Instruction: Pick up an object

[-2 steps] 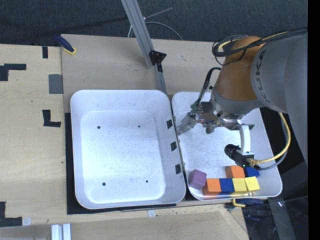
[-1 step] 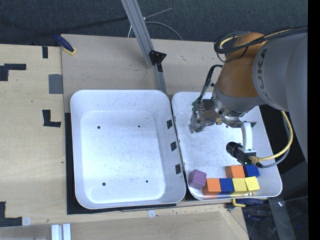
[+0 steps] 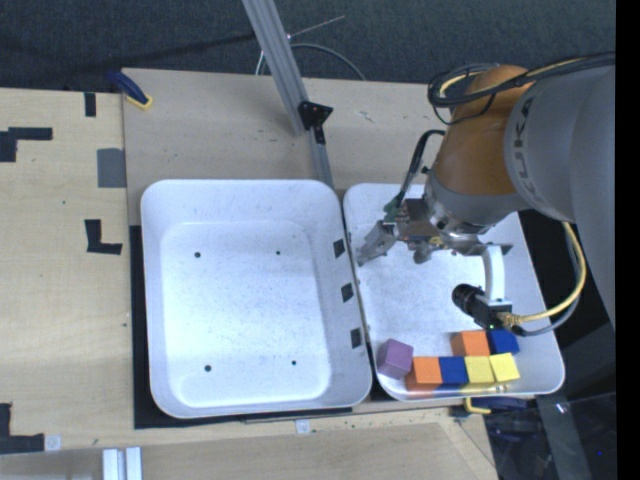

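Camera view from above, looking down at a slant on a pale wooden bench (image 3: 220, 138). The two-finger metal gripper (image 3: 398, 245) hangs over the upper left part of the right shallow white plastic bin (image 3: 535, 368), close to the wall shared with its neighbour. Whether it is parted or closed cannot be told from this angle, and nothing is seen held in it. Above it sits the orange band (image 3: 480, 153) of the grey robot arm (image 3: 570, 138), which reaches in from the right. A yellow cable (image 3: 560, 303) loops down beside the arm to a black fitting over the bin.

The blocks lie clustered at the near edge of the right bin, well apart from the gripper: a purple cube (image 3: 396, 356) on the left, then an orange cube (image 3: 427, 370), a blue cube (image 3: 453, 370), and two yellow cubes (image 3: 492, 369), with another orange cube (image 3: 469, 344) and a blue cube (image 3: 503, 342) just behind them.

The left shallow white plastic bin (image 3: 160, 208) sits just beside the right one. A grey metal pole (image 3: 275, 43) slants across the bench behind the bins.
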### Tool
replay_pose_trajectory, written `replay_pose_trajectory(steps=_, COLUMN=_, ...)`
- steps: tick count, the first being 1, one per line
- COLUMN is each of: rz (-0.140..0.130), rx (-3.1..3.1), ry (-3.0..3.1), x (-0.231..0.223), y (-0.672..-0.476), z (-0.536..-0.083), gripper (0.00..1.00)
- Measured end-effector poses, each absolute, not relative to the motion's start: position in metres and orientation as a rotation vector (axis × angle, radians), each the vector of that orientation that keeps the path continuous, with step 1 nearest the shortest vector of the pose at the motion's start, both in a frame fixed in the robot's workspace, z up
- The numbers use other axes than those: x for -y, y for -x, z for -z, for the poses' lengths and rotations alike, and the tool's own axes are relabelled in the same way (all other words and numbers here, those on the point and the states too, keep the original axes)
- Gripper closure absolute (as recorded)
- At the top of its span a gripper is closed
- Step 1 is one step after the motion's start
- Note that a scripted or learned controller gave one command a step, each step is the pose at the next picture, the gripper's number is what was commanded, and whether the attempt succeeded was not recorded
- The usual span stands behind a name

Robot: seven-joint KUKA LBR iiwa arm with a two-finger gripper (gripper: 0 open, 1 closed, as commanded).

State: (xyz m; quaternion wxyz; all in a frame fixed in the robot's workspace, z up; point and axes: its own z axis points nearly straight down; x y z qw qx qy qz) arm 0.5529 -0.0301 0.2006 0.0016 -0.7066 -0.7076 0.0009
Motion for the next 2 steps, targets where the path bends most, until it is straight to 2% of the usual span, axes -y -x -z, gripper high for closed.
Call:
replay_pose_trajectory(steps=1, rz=-0.005, rx=2.221, ry=2.216, x=0.005, y=-0.522, z=-0.191, gripper=0.0)
replay_pose_trajectory(steps=2, rz=-0.001, rx=2.221, ry=2.225, x=0.048, y=-0.574, z=-0.192, gripper=0.0)
